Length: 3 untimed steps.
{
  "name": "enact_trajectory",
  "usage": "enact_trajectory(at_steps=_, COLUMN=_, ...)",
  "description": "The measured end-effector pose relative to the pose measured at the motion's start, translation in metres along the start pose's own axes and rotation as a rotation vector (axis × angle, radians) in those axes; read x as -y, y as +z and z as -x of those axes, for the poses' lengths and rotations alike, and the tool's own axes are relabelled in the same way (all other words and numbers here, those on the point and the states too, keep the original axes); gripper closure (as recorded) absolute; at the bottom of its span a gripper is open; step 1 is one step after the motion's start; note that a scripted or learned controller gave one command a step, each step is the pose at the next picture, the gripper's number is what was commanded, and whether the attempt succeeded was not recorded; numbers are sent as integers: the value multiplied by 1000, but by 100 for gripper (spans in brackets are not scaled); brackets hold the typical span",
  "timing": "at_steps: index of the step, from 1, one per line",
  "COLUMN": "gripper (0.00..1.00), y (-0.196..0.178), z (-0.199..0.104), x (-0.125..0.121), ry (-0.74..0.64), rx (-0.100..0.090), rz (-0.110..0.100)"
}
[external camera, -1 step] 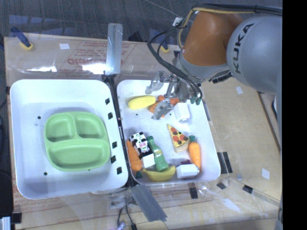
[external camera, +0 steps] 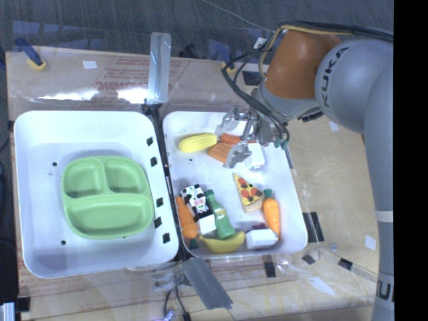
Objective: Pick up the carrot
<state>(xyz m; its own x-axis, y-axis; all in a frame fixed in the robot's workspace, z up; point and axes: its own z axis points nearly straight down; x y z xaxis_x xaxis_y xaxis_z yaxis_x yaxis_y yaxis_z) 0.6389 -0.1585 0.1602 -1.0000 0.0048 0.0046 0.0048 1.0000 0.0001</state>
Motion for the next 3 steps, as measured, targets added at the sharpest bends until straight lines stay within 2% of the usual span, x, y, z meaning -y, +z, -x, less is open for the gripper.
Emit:
enact_trajectory(at_steps=1, gripper=0, y=54, z=11, x=-15, ry=-198, rx=28, rz=-7)
enact_trajectory(at_steps=2, gripper=0, y=8, z=20, x=38, ry=-45, rx=11, rz=-3)
enact_trajectory(at_steps=3, gripper=0, y=42, z=-47, x=52, ry=-163, rx=3, rz=0)
